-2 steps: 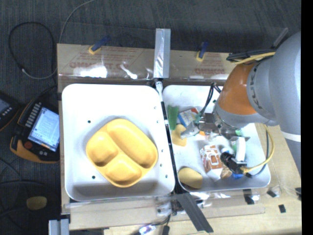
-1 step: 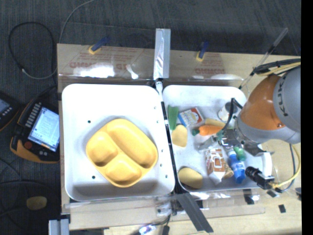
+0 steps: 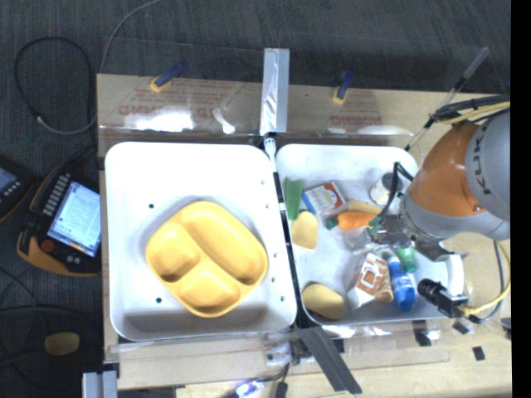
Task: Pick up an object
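Objects for picking are all heaped in the right white bin (image 3: 348, 157); which one the arm is after, can't say. Grey arm w/ orange band (image 3: 452, 181) comes in from the right and drops over the bin's right-middle, wrist low over the clutter. Gripper (image 3: 388, 232) looks buried among the items just below the orange carrot-shaped toy (image 3: 357, 220). Can't tell whether it's spread or closed, or whether it has hold of anything; nothing visibly lifted clear of the pile.

My guess is the arm sits there because that's the densest patch, so a blind descent likeliest meets something.

Around it: small red-and-white printed box (image 3: 323, 197) near the bin's upper middle, green stick-like piece (image 3: 293, 199) lying along the divider side, pale yellow lemon-shaped toy (image 3: 305, 230) just beside it. Lower down, a tan potato-shaped lump (image 3: 323, 301) in the near left corner, an orange-and-white crinkly snack packet (image 3: 373, 279), and a blue bottle w/ green cap (image 3: 404, 282) touching the packet's right side. White rounded item (image 3: 380, 191) near the arm's upper side, partly hidden.

In the way: packet, bottle and carrot crowd the wrist closely, so a grasp could easily nudge a neighbour or pinch two at once. Black cabling (image 3: 440, 295) hangs by the bin's right rim.

Left white bin (image 3: 124, 222) holds just a yellow three-section plastic tray (image 3: 207, 255), well apart from the arm. Teach pendant (image 3: 70, 218) lies on the floor at far left.
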Controlling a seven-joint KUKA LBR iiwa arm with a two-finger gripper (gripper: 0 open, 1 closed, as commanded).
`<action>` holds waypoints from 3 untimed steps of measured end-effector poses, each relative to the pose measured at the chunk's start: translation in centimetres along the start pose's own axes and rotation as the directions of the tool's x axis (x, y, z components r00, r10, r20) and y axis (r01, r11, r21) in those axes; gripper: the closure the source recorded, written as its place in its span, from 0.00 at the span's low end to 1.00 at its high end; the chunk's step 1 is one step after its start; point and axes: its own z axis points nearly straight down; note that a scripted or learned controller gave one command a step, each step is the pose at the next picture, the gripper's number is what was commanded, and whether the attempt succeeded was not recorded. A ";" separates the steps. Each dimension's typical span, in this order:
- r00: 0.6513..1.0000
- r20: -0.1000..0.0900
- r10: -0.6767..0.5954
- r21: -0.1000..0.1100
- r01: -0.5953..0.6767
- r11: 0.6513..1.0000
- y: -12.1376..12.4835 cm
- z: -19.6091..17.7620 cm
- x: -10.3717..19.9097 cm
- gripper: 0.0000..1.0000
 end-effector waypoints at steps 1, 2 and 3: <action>1.000 0.000 0.000 0.000 0.000 1.000 0.0 0.0 0.0 0.00; 0.991 -0.005 -0.137 0.019 0.137 0.990 12.1 1.3 -2.1 0.00; 0.998 0.004 -0.056 0.060 0.056 0.997 14.1 1.5 -0.5 0.00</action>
